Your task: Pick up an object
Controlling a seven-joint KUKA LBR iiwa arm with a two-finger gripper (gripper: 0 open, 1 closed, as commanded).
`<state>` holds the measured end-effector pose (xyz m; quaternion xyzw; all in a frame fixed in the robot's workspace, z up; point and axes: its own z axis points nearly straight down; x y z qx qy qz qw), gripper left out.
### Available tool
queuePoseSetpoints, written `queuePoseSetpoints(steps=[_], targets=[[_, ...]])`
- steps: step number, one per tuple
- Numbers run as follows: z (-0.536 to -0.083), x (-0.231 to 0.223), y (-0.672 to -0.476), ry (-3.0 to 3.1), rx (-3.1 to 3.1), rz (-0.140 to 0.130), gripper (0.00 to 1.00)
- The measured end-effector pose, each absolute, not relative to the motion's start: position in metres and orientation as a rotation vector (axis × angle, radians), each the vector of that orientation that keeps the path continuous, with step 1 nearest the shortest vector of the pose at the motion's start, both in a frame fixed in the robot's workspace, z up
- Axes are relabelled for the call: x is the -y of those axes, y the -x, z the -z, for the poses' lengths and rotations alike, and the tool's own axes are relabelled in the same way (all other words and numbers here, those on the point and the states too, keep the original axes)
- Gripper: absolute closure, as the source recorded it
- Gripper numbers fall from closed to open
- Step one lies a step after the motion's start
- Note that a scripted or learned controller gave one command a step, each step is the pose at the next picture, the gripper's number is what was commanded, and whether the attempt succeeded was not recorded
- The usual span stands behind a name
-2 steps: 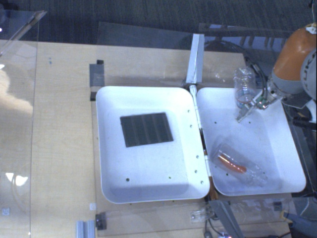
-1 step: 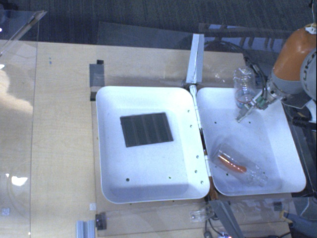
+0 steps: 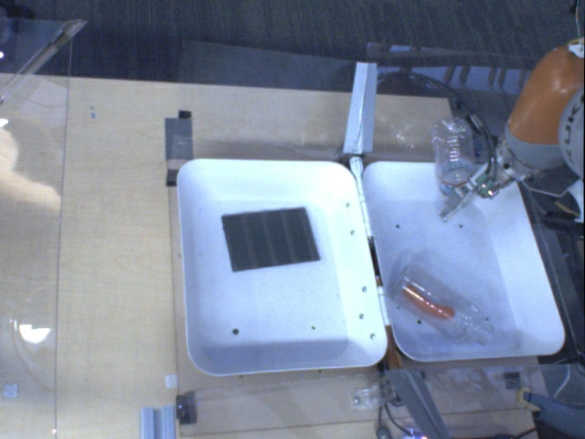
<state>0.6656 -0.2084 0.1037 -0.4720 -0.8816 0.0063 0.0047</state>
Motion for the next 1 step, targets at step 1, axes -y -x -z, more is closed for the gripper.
queuePoseSetpoints(steps=[1], targets=[[-0.1607,0.2047,-0.6710,1.625,2.700,0.005,1.00]])
